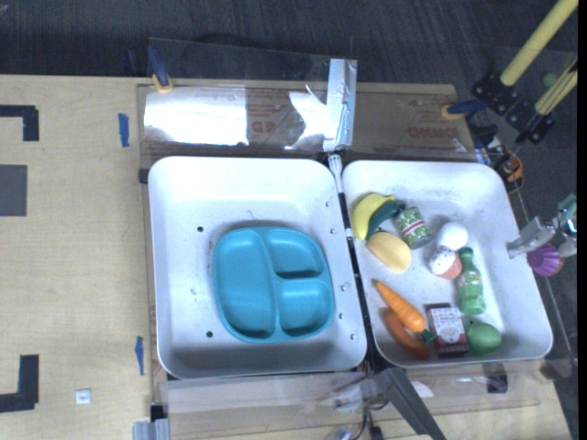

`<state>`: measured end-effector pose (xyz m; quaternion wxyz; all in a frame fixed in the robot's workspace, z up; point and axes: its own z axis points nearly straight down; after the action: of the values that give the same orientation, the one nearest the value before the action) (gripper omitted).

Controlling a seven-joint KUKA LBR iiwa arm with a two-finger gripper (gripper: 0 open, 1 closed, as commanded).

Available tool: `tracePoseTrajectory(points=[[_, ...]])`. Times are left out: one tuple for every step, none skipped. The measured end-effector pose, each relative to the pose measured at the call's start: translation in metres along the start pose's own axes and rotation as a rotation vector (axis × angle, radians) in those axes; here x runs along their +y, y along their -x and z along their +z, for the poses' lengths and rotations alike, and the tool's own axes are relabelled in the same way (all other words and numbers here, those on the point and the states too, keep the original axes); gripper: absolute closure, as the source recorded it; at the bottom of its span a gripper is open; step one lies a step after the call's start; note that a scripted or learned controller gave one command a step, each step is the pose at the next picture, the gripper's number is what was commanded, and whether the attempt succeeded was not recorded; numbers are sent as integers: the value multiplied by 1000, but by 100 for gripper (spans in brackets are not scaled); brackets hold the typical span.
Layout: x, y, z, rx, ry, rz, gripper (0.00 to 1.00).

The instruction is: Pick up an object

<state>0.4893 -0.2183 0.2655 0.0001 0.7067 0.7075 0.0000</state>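
The left bin (165, 246) is located well to the left of the gripper (541, 238), beyond the right bin (495, 200). A teal divided tray (272, 282) is seated in the left bin, well apart from the gripper.

The gripper is positioned at the right rim of the right bin, over its outer edge. All candidate objects in that bin lie to the gripper's left. The banana (365, 211), the yellow fruit (389, 250) and the carrot (401, 306) are farthest from it, against the bin's opposite wall. The green bottle (470, 282) and the white egg-shaped item (451, 236) lie nearest inside the bin, yet apart from the gripper. The red box (447, 326) and the green round fruit (484, 337) are found below and to its left.

A small purple object (548, 262) is seen just beneath the gripper, outside the bin rim. Contact between the two cannot be confirmed.

The gripper is small, blurred and partly cut off near the frame's right edge. Whether it is open or closed cannot be told, and its wrist pose cannot be determined.
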Motion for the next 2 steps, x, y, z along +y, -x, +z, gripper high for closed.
tracePoseTrajectory(points=[[27, -29, 89, 2, -2, -211, 0], [39, -22, 178, -4, 7, -296, 0]])
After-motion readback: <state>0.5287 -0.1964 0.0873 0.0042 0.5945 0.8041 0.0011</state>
